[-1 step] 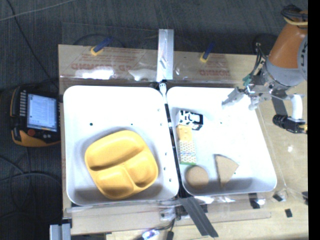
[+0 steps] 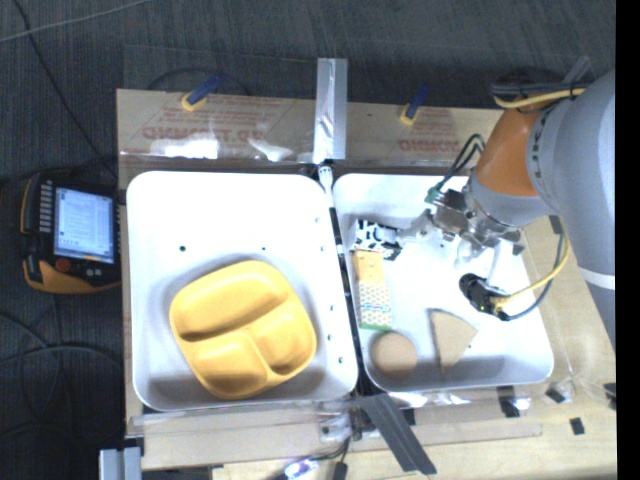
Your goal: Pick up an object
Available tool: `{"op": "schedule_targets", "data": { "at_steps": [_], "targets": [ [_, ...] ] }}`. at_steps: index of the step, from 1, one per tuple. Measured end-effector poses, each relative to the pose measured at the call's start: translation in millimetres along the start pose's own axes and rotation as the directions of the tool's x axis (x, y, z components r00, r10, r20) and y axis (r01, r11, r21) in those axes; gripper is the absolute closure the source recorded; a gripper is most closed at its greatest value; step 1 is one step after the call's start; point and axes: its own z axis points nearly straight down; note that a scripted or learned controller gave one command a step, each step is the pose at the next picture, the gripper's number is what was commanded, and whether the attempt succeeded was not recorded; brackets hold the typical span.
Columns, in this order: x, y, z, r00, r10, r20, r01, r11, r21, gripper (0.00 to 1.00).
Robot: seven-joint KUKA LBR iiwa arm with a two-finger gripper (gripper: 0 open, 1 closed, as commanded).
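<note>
Where the frame's lower edge meets the bench, the near rims of two white bins run side by side. Lower left, the left bin (image 2: 150, 368) holds a yellow divided tray (image 2: 243, 326), three compartments moulded into it, lying flat and slightly turned toward the bin's near right corner. Across the divider, the right bin (image 2: 530, 363) carries several small things along its near side: a round tan disc (image 2: 393, 352) close to the front wall, and just right of it a tan wedge-shaped piece (image 2: 453, 336), apart from the disc. Just above the disc, a narrow patterned packet (image 2: 372, 288), yellow at its upper end and green toward the lower, lies lengthwise against the divider. Farther up, a small black-and-white patterned item (image 2: 377, 236) sits at the packet's upper end, near the bin's far left corner.

At the right middle of the frame the arm reaches in, its orange band (image 2: 505, 163) above the wrist, and the gripper (image 2: 462, 218) hangs over the upper right part of the right bin. How its tips stand cannot be told, and nothing is seen between them. A black connector on a yellow cable (image 2: 478, 290) dangles below the wrist.

At the far left, outside the bins, a handheld control pendant (image 2: 70, 230) lies on the dark floor.
</note>
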Motion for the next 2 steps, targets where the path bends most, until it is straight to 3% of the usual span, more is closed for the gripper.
{"op": "schedule_targets", "data": {
  "at_steps": [1, 2],
  "targets": [
    [-43.0, 33.2, -89.0, 0.985, 0.171, 0.012, -0.171, 0.985, 0.018, 0.00],
    [-44.7, -24.4, -84.3, 1.000, 0.013, 0.007, -0.014, 1.000, 0.020, 0.00]
  ]
}}
